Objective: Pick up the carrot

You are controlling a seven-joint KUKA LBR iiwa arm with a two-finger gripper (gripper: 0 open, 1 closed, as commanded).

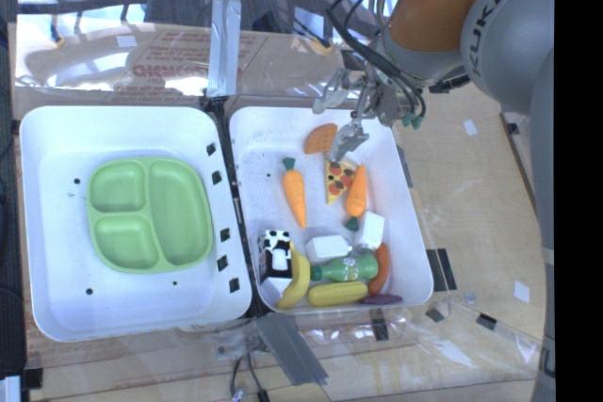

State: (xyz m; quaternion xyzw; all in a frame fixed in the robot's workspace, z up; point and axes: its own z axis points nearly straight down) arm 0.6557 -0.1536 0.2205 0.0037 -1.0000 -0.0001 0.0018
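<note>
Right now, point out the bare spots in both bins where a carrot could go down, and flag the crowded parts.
Left bin: bare floor rings the green divided plate, whose compartments hold nothing. Right bin: a bare strip runs between its left wall and the left carrot. Crowded: the near end, around the banana and green bottle, and under the gripper.

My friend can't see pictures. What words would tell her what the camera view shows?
A grey robot arm's gripper hangs over the right white bin, above two toy carrots, a pizza slice, bananas and other toy food. The left bin holds a green divided plate.
</note>
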